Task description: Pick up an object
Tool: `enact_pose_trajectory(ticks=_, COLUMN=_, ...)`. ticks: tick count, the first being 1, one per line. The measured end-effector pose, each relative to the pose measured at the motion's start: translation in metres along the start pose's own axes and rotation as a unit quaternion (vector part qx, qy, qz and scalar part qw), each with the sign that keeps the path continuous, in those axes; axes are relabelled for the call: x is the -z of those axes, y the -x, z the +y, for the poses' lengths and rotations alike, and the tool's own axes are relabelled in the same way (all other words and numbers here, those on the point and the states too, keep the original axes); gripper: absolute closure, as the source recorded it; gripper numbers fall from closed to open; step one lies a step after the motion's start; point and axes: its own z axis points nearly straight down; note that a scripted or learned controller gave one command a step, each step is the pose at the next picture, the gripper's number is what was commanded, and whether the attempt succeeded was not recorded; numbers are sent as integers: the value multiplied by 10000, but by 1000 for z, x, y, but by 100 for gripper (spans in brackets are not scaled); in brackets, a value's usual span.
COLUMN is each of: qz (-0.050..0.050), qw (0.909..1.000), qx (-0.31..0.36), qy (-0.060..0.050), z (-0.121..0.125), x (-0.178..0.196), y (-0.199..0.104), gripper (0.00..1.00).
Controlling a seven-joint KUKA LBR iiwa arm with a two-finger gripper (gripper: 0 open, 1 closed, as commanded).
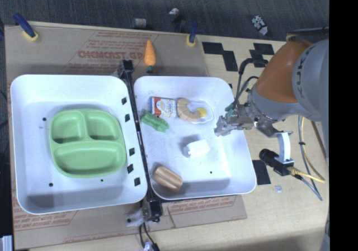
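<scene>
Well away from the jaws, across in the far bin (28,85), a green divided plate (86,142) lies flat. An orange carrot (149,53) rests on the cardboard sheet (100,48) outside the bins, also well apart from the jaws. A blue clamp (193,34) grips the cardboard's edge, nearer to them.

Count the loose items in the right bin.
4: green piece at the left wall, clear packet near the back, white block mid-bin, brown roll front-left. None look hidden.

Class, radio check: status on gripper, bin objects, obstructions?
Gripper over right bin's right edge. White block nearest, untouched. Nothing between.
</scene>
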Motion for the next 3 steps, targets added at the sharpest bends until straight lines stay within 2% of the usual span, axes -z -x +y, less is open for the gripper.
enact_pose_trajectory(ticks=1, qz=-16, qw=10000, qx=-7, qy=35, z=-58, x=85, y=-15, gripper=100)
enact_pose_trajectory(ticks=2, qz=-9, qw=10000, qx=6, qy=16, z=-58, x=55, y=-18, gripper=100)
enact_pose_trajectory(ticks=3, qz=-12, qw=10000, qx=-7, qy=27, z=-58, x=66, y=0, gripper=100)
